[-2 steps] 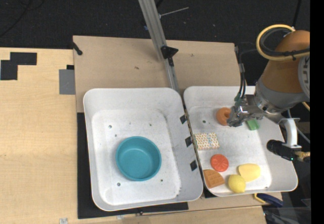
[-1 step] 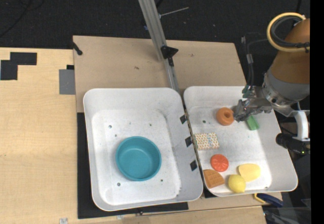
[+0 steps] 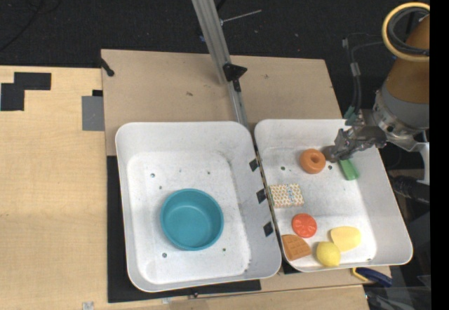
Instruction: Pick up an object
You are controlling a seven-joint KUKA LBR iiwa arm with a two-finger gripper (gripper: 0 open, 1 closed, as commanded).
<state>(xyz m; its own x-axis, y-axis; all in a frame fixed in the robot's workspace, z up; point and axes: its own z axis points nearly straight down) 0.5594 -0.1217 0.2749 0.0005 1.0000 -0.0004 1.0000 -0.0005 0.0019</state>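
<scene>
Hand [image 3: 339, 149] low in right bin [image 3: 393, 224], near far edge, between orange ring [image 3: 313, 160] and green block [image 3: 349, 169]; you can't tell its grip state. Centre on one before lifting.

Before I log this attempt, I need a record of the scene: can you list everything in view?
Left bin: one, white, left half of bench.
Right bin: one, white, beside it.
Bowl: one, teal, in left bin.
Doughnut-shaped toy: one, orange, upper right bin, next to the tool.
Green block: one, right of the doughnut.
Patterned square: one, beige, middle of right bin.
Round red piece: one, lower right bin.
Orange wedge: one, bottom left corner of right bin.
Yellow pieces: two, bottom of right bin.
Metal rail: one, grey, behind the bins.
Arm: one, grey and orange, from the right.
Tool: one, over upper right bin.
</scene>
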